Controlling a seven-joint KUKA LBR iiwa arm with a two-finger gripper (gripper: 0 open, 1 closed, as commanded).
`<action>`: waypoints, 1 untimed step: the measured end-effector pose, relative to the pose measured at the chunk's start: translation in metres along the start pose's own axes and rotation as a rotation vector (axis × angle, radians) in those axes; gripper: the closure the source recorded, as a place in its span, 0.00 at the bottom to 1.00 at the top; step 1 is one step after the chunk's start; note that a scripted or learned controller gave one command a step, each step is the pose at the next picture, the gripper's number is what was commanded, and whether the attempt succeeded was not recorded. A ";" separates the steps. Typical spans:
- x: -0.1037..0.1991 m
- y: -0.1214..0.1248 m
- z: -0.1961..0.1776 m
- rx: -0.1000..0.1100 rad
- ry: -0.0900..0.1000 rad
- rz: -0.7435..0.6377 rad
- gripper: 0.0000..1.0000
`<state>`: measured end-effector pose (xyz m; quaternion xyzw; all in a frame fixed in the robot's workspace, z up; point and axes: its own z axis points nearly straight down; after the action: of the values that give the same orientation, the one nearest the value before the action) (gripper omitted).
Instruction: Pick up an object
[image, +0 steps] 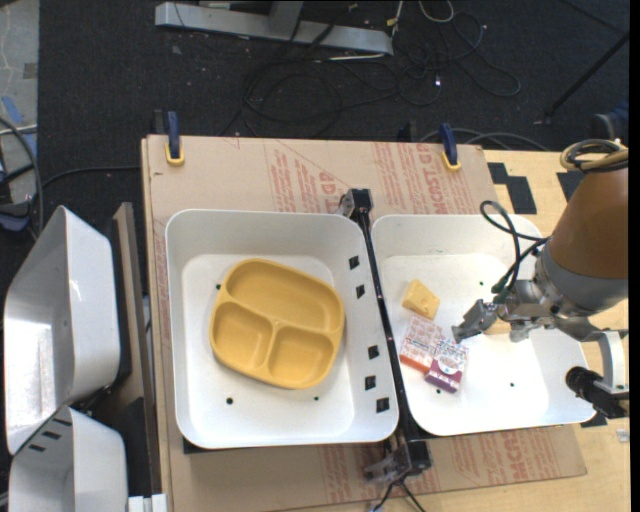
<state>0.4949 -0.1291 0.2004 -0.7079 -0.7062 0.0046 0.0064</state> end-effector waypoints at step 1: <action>0.000 0.002 -0.005 -0.011 -0.002 -0.003 0.00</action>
<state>0.4975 -0.1287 0.2057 -0.7068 -0.7074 0.0013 0.0019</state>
